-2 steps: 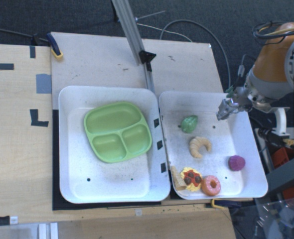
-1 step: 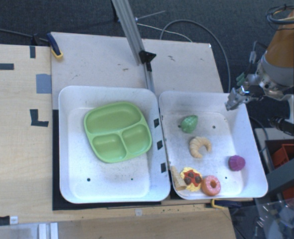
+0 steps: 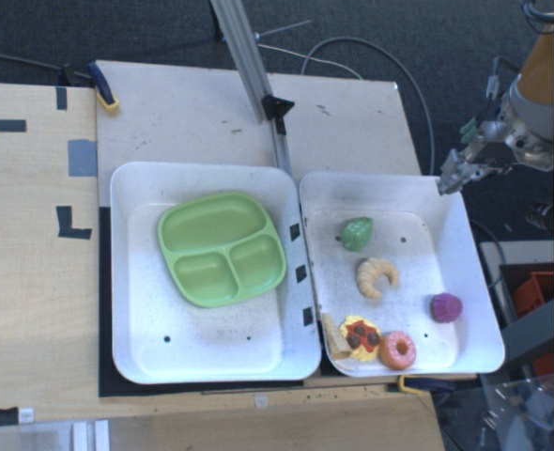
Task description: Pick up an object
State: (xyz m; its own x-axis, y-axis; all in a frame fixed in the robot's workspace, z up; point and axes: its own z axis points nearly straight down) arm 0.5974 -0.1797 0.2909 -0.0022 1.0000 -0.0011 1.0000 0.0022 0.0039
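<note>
The right bin [image 3: 465,252] holds a green leafy toy [image 3: 356,233], a tan croissant [image 3: 377,276], a purple ball [image 3: 446,306], a pizza slice [image 3: 356,336] and a pink donut [image 3: 397,349]. My gripper [image 3: 453,175] hangs at the bin's far right corner, just over its rim, well away from every item. Nothing shows between its tips. The arm's orange band [image 3: 544,64] is at the upper right.
The left bin [image 3: 127,280] carries a green divided tray [image 3: 223,248]. A metal pole [image 3: 249,54] slants down to the seam between the bins. Cables [image 3: 371,54] lie on the dark floor behind the bench.
</note>
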